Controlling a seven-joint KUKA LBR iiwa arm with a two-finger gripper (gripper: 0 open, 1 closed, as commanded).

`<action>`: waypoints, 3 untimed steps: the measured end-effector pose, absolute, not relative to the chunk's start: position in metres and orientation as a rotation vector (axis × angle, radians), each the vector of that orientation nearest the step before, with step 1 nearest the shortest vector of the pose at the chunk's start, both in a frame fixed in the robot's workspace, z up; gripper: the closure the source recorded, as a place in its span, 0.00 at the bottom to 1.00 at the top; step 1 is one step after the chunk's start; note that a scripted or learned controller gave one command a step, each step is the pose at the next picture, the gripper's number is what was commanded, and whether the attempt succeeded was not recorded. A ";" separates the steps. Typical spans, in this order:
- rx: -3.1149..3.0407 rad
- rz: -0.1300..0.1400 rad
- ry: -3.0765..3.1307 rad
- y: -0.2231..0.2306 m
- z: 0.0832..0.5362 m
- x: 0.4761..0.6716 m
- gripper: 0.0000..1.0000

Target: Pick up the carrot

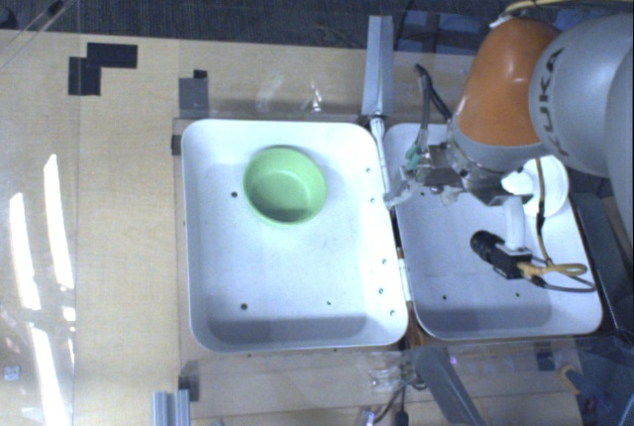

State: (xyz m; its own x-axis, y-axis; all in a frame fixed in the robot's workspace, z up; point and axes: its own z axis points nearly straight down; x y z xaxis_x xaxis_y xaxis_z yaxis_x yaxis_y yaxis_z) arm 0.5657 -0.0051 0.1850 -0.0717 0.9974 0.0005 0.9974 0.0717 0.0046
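Note:
My gripper hangs low over the upper left part of the right bin, close to the wall it shares with the left bin. The grey arm with its orange band reaches in from the right and covers the back of the right bin. Whatever lies beneath the wrist and gripper is hidden.
A green bowl stands upright in the back half of the left bin. A metal post rises behind the gap between the two bins. The bench stretches to the left.

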 end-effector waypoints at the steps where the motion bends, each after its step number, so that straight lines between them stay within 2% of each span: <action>1: 2.137 0.015 2.293 -0.005 0.197 0.568 1.00; 2: 1.744 0.010 2.601 -0.037 0.273 0.489 1.00; 3: 2.446 0.003 1.971 -0.013 0.184 0.511 1.00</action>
